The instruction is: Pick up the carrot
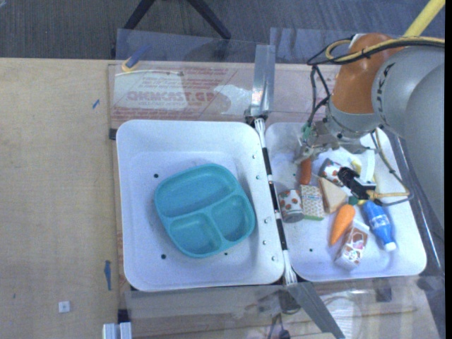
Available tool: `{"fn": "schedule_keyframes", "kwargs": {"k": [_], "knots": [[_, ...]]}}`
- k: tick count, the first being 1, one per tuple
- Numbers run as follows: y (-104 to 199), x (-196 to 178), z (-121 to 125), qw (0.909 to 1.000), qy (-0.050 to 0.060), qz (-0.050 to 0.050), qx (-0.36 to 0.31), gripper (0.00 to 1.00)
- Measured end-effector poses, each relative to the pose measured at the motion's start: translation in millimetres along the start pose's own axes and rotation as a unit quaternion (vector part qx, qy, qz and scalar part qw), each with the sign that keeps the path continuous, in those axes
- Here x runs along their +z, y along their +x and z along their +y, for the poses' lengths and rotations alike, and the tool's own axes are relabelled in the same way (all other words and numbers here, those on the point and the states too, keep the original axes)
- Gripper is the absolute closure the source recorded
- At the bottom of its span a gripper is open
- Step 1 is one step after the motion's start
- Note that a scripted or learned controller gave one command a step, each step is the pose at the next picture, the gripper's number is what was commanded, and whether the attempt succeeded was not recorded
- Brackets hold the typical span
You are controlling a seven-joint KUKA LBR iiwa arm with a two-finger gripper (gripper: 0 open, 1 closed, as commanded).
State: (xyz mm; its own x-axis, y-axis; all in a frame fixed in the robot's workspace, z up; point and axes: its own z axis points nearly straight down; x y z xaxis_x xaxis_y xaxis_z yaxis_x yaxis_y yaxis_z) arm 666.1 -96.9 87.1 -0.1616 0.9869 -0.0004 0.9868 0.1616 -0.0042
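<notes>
two carrots [342, 222], two bins [134, 147], one tray [205, 210]

The arm [395, 76] runs off the right edge and hides the right bin's [409, 260] upper corner.

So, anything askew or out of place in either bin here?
Nothing spilled or damaged. The right bin is a loose jumble: carrot, blue bottle and small carton lie tipped together. The teal tray sits skewed in the left bin.

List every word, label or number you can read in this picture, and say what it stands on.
Red print on the clear sheet behind the bins: large letters, too blurred to read.
Can: label pattern, no readable words.
Carton: print too small.
Blue bottle: label unreadable.
</notes>
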Motion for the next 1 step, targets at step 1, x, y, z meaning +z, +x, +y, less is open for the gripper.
{"fn": "schedule_keyframes", "kwargs": {"k": [1], "knots": [[18.5, -97.5, -30.0, 0.9896, -0.003, 0.000, 0.143, 1.00]]}}
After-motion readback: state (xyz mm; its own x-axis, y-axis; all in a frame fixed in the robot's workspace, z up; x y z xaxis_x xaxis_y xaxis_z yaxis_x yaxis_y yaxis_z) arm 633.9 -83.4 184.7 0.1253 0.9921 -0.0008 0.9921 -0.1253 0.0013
